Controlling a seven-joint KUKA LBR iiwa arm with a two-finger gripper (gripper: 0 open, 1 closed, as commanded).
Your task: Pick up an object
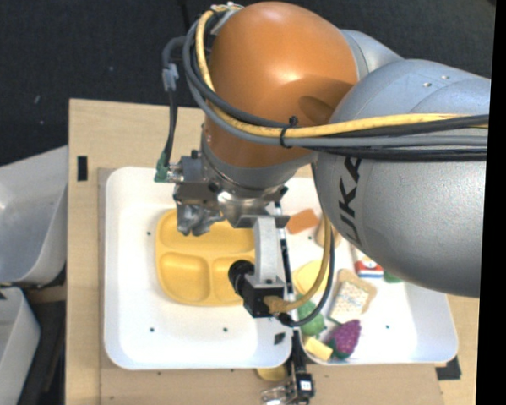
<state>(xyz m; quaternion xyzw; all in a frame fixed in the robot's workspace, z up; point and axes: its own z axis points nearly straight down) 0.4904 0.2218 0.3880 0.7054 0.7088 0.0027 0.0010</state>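
A yellow divided plate [184,268] lies in the left bin [128,318], toward its far right part. My gripper [196,218] hangs over the plate's far edge, mostly hidden under the big orange and grey wrist. Nothing shows in its grasp. The right bin [415,333] holds small items: a purple bunch of grapes [346,336], a tan cracker-like piece [352,297], an orange piece [302,221], a green piece [314,320] and a yellow piece [318,350].
The arm covers most of the right bin and the far part of both bins. A red and blue item [369,267] peeks out beneath the arm. White plastic shapes [15,219] stand beyond the bench's left edge.
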